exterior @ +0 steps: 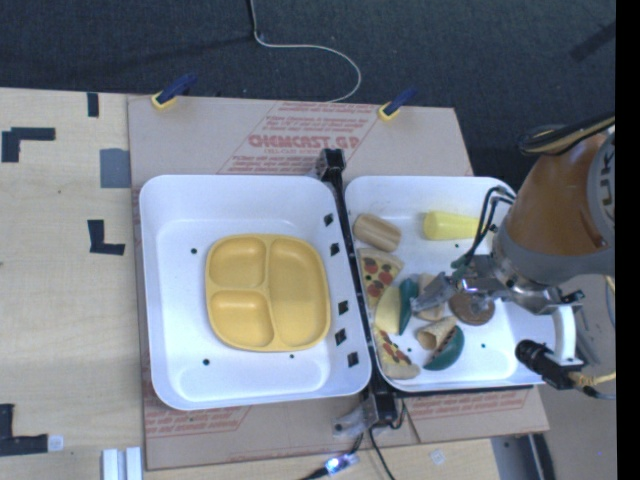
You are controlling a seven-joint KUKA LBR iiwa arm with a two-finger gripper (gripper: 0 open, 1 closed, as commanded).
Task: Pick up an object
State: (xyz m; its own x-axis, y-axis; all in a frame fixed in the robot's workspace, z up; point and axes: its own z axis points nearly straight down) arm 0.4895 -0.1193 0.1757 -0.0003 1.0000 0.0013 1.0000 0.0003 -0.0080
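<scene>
End effector [437, 295] low in right bin [500, 193], grip state unclear. Desk [60, 268] wood, dark carpet [120, 18] beyond. Bread roll [376, 231] left of it, long axis running left-right.

This looks like a robotics lab test bench, not a home. Two white bins [160, 268] sit side by side on a printed cardboard sheet [300, 143], clamped at its far edge by a yellow clip [172, 90] and a blue clip [397, 101]. Beyond the cardboard lies dark carpet [120, 18] with a loose white cable [300, 43]. Left of the cardboard, the wooden benchtop [50, 298] carries black tape marks.
</scene>
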